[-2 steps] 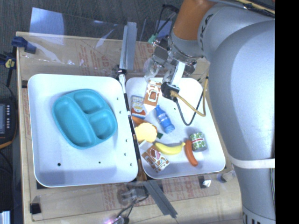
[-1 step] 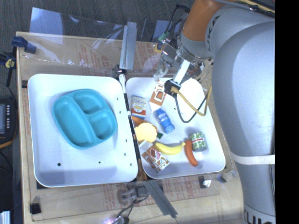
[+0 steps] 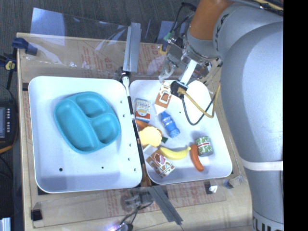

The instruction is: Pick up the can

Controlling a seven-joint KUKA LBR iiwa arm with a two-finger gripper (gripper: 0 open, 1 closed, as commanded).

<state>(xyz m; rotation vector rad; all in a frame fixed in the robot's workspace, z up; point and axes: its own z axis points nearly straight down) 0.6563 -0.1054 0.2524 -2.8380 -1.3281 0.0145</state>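
Note:
The can (image 3: 204, 146) is small, with a green and red label and a silver top. It lies near the right wall of the right bin (image 3: 219, 170), between a banana and the bin wall. My gripper (image 3: 167, 78) hangs over the far left corner of that bin, well away from the can. Just below it is an orange and white carton (image 3: 163, 97); whether the two touch is unclear. The grey arm with its orange band (image 3: 207, 13) fills the upper right.
The right bin also holds a blue cylinder (image 3: 169, 124), a small carton (image 3: 142, 108), a yellow fruit (image 3: 150, 136), a banana (image 3: 174, 152), an orange sausage-like piece (image 3: 196, 160) and a printed box (image 3: 161, 163). A blue divided plate (image 3: 86, 121) sits in the left bin (image 3: 43, 172).

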